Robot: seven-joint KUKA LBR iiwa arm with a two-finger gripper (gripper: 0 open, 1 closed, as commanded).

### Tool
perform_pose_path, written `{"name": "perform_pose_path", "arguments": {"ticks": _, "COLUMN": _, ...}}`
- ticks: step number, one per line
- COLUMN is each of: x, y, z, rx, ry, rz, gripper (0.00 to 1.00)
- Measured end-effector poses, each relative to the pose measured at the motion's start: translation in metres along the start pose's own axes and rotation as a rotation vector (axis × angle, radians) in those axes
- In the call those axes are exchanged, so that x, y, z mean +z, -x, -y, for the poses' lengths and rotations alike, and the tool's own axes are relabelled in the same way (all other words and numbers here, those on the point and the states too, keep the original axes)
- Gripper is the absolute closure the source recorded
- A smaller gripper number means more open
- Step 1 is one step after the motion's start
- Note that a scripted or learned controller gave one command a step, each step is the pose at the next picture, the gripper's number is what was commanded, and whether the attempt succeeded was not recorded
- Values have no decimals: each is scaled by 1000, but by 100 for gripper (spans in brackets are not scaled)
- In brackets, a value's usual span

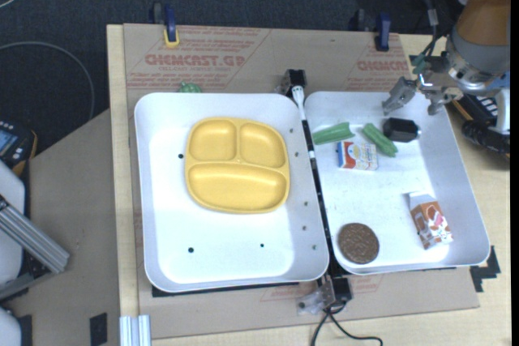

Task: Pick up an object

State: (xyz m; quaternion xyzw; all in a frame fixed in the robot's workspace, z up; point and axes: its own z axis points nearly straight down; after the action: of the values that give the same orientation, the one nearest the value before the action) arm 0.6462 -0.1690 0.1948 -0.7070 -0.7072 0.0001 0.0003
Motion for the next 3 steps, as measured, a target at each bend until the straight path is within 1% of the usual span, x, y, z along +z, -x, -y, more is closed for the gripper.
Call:
{"name": "perform_pose_path", "arguments": {"ticks": 1, "x": -11, "y": 0, "z": -1, "rx": -1, "ry": 4, "rz": 1, "gripper": 100}}
{"name": "perform_pose_path", "arguments": {"ticks": 2, "x": -150, "y": -23, "z": 41, "rx": -2, "ry": 12, "rz": 3, "gripper": 100}}
{"name": "perform_pose_path", "arguments": {"ticks": 3, "x": -111, "y": -84, "z": 66, "rx": -4, "ry": -4, "rz": -2, "gripper": 100}}
